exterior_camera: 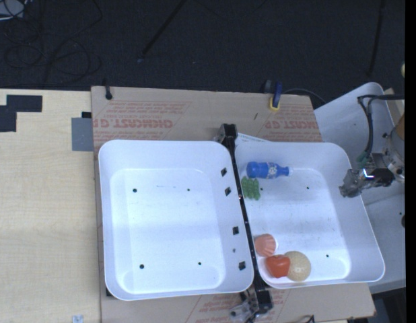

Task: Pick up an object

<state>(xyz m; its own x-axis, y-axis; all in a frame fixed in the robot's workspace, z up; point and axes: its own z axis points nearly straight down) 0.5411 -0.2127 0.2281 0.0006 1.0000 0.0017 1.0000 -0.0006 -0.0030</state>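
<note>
The right bin holds a blue bottle lying on its side near the far left corner. A small green bumpy object lies just below it by the divider. At the bin's near left corner sit a peach-pink ball, a red piece and a pale yellow ball, all close together. My gripper hangs at the right rim of the right bin, well away from all the objects. Nothing shows between its fingers.
The left bin stands beside the right one, with a black clip strip along the shared edge. Both rest on a cardboard sheet. A blue and yellow clamp sits at the board's far edge.
</note>
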